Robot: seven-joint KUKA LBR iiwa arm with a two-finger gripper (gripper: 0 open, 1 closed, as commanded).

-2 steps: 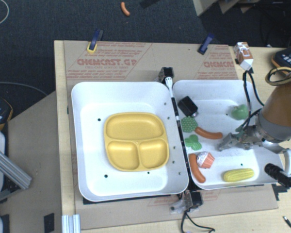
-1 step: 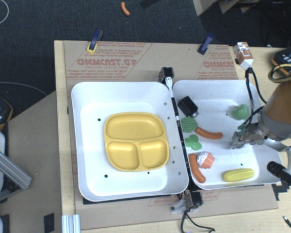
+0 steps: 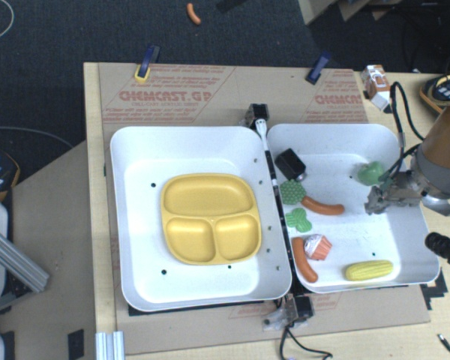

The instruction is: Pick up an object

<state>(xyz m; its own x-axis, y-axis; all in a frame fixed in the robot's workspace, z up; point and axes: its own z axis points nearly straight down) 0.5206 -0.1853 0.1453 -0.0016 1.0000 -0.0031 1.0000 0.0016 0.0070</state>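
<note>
Green toy [image 3: 372,173] lies just beyond hand [image 3: 380,199], likely targeted; hand lowered inside right bin [image 3: 405,257]; finger state cannot be told; nothing seen held.

I see a divided tray [image 3: 209,218] in the left bin [image 3: 127,201], left of it, the right bin [image 3: 337,135] right of it holding broccoli [image 3: 293,193], sausages [image 3: 323,207], corn [image 3: 369,270], gripper [image 3: 379,199] above them.

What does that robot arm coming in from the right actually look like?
A thick, rounded arm, tan-orange above and grey below near the wrist, ends in a small, dark grey metal gripper. A black cable loops down alongside it, over the right-hand shallow white bin.
</note>
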